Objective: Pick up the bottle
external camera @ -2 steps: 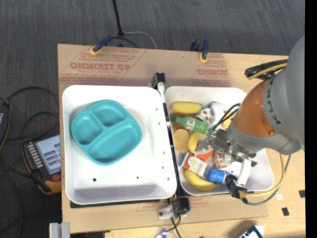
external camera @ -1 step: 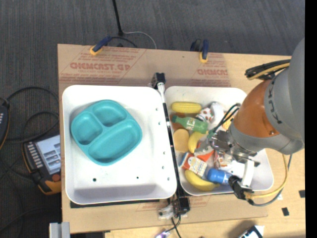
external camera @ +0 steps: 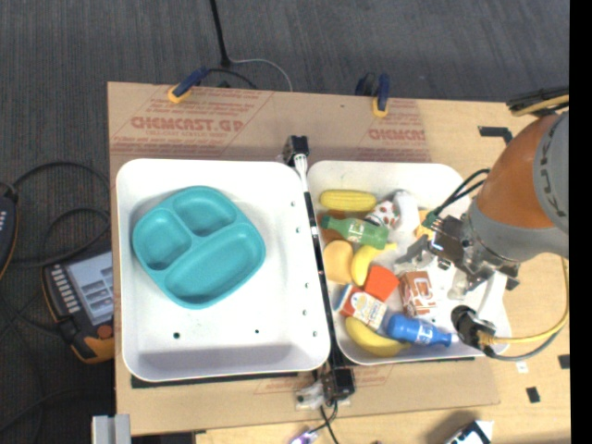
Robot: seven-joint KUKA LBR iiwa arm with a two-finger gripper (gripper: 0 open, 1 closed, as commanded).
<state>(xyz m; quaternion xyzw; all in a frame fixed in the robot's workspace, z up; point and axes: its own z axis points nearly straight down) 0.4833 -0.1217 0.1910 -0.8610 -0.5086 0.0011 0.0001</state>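
Note:
A green bottle (external camera: 359,232) lies on its side in the upper middle of the right bin (external camera: 450,176), just below a yellow corn cob (external camera: 347,200). Near the bin's front edge a blue bottle (external camera: 418,330) also lies flat, next to a banana (external camera: 370,337). My gripper (external camera: 435,248) hangs over the right half of this bin, above a brown carton (external camera: 418,292). It is to the right of the green bottle and above the blue one in the view. Nothing shows as held in it.
The right bin also holds an orange fruit (external camera: 337,259), a red-orange block (external camera: 381,280), a white and red carton (external camera: 366,309) and a white and red toy (external camera: 388,213). A teal divided plate (external camera: 196,245) lies in the left bin (external camera: 277,340).

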